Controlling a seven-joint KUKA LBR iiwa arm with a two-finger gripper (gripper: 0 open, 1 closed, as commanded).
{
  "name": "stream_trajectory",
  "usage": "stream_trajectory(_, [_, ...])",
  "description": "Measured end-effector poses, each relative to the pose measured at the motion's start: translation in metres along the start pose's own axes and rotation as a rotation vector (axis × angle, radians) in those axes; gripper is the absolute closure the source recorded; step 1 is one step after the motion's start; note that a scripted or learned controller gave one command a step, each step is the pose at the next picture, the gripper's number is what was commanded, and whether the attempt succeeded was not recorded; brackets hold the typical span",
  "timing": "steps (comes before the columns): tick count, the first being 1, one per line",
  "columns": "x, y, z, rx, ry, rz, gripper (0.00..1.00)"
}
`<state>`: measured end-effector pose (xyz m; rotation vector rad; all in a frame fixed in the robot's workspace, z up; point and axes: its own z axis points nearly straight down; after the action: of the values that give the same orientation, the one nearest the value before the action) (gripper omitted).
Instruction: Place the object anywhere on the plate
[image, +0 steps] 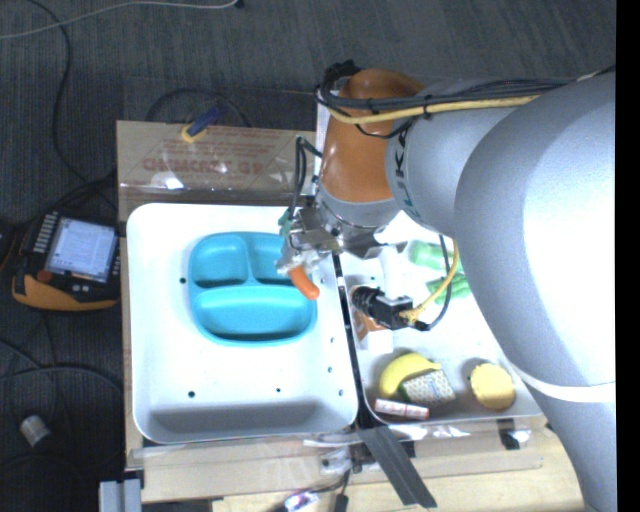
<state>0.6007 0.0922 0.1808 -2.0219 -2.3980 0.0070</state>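
A blue plate (245, 290) with compartments lies in the left bin (170, 400). My gripper (298, 262) hangs over the plate's right edge, close to the wall between the bins. It is shut on a small orange object (307, 287), which sticks out below the fingertips, just above the plate's right rim. The grey arm with its orange band reaches in from the right and hides much of the right bin.
The right bin (450, 425) holds a yellow banana-like fruit (400, 370), a round yellow item (490, 385), a green item (440, 255), a red and white tube (402, 408) and a dark orange piece (372, 308). A handheld device (75, 255) lies left of the bench.
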Motion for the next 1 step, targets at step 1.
stream_trajectory(1, [0.0021,0.0087,0.0003,0.0,0.001,0.029,1.0])
